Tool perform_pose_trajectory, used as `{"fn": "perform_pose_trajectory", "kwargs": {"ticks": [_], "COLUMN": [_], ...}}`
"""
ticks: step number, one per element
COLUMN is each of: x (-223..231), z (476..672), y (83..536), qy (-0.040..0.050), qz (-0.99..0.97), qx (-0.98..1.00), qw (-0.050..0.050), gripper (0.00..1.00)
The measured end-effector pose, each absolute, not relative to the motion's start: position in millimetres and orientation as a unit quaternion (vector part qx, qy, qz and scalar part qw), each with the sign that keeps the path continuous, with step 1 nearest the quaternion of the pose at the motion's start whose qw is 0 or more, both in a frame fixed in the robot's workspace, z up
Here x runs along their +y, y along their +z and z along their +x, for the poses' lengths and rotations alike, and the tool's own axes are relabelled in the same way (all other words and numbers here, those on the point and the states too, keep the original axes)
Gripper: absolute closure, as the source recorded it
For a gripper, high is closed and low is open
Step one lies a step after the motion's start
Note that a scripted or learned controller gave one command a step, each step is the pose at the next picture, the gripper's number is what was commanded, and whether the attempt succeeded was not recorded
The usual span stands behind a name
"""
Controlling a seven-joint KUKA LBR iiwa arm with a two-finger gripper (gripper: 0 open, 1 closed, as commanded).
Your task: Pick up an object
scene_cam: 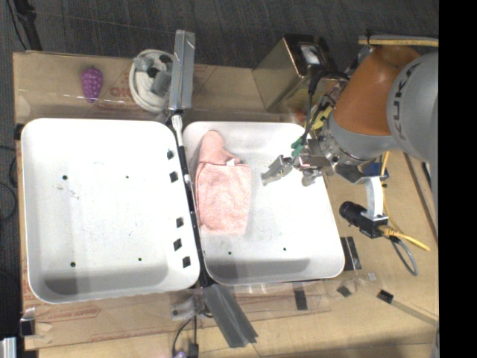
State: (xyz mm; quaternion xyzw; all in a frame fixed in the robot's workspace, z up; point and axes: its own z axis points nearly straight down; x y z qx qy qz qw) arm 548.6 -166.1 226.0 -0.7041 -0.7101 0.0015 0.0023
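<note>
Pink cloth (222, 189) lies crumpled in the right bin (313, 237), against its left wall, by the divider between bins. Left bin (97, 200) sits alongside on the table (417, 274). Grey arm (387, 103) with orange band reaches in from the right. The jaws (277, 169) hover above the right bin's upper middle, right of the cloth and apart from it; look slightly spread, nothing pinched. Purple object (92, 83) and white coiled thing (151, 79) lie on the table beyond the left bin.

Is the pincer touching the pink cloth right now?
Apart. The camera view shows bare white bin floor between the pincer and the pink cloth.
</note>
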Motion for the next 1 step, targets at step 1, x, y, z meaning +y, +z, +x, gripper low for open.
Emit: {"fn": "perform_pose_trajectory", "kwargs": {"ticks": [1], "x": [-157.3], "z": [516.9], "y": [194.7], "qy": [0.0006], "qz": [-0.636], "qx": [-0.772], "qw": [0.001], "gripper": [0.0]}}
